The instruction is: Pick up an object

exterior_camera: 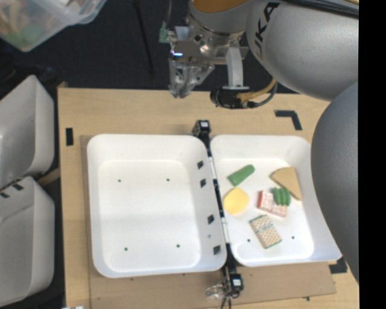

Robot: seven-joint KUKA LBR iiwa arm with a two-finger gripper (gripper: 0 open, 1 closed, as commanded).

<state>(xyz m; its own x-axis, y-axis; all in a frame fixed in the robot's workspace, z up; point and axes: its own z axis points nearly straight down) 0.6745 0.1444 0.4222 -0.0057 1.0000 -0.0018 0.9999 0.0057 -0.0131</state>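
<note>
Arm cut off at top edge

Arm: large rounded housings, smooth light grey, slight gloss. Dark lettering on upper housing, partly cut off, "K" legible. Orange band around wrist section at top edge. Below band: silver metal flange, exposed bracket work, small green part on left side, blue-lit spot adjacent. White rectangular block on right side of wrist assembly. Hand: grey metallic, narrow, detail blurred. Black and tan cables looped beside the wrist assembly.
</note>
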